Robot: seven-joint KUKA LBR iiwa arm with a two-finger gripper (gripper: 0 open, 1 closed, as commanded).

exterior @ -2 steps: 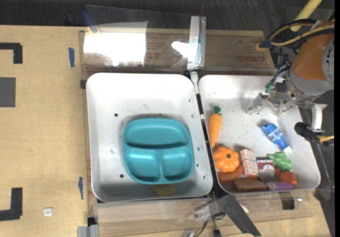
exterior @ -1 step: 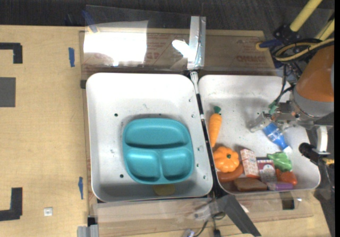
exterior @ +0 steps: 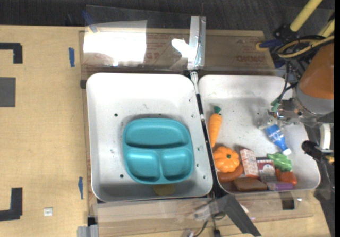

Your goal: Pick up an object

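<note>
Gripper [exterior: 273, 118] sits low over the right bin [exterior: 239, 90], near its right wall. Its tip is a blur of metal and cable, so we can't tell whether it is spread or closed. We see nothing clearly gripped in it.

Just below the gripper, on the bin floor, lies a blue and white tube [exterior: 277, 138], tilted. We can't tell if the two touch.

The other objects crowd the near side of the right bin:
- An orange carrot [exterior: 214, 127] with a green top lies against the bin's left wall, top pointing away from us.
- An orange pumpkin [exterior: 226, 159] sits just below the carrot.
- A red and white box [exterior: 248, 162] stands beside the pumpkin, with a second small carton [exterior: 265, 167] to its right.
- A green toy [exterior: 281, 161] lies right of the carton and a red piece [exterior: 287, 177] just below it.
- A brown item [exterior: 249, 184] lies along the near wall, next to a purple strip [exterior: 280, 185].

The grey arm, with its orange band [exterior: 320, 79], comes in from the right edge above the gripper.

The left bin [exterior: 106, 98] holds a teal divided plate [exterior: 158, 149], lying flat with three compartments. Both bins rest on a brown cardboard surface [exterior: 37, 124]. A clear plastic sheet [exterior: 141, 44] stands behind the left bin.
</note>
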